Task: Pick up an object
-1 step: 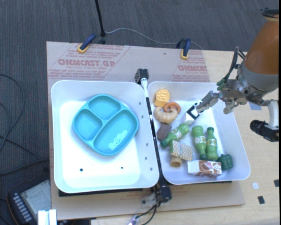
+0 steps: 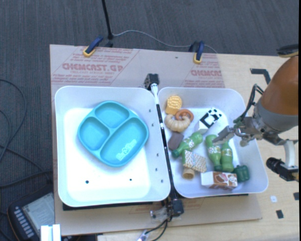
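**Arm closes in on a crowded bin**

The arm [image 2: 283, 92] reaches in from the right and hangs its gripper [image 2: 230, 134] over the right bin [image 2: 251, 185], above the toys heaped along that bin's middle and front. How the fingers stand cannot be told from this angle, and nothing can be seen between them, so no object counts as picked. The likeliest targets lie just beneath and beside the tool: a green bottle [image 2: 213, 152] standing nearest it, a second green piece [image 2: 188, 144] to its left, and a black-and-white cube [image 2: 211, 118] toward the bin's back. Further off sit a corn cob [image 2: 174, 104], a doughnut [image 2: 183, 116], a waffle cone [image 2: 193, 163] and a small carton [image 2: 219, 179] at the front wall. The left bin [image 2: 70, 185] carries a blue divided plate [image 2: 113, 133], well apart from the work.

The step in hand appears to be the approach, before any grasp. The next move calls for a straight descent onto one object, with the fingers straddling it cleanly; the toys touch one another, so a neighbour could be nudged or caught alongside.
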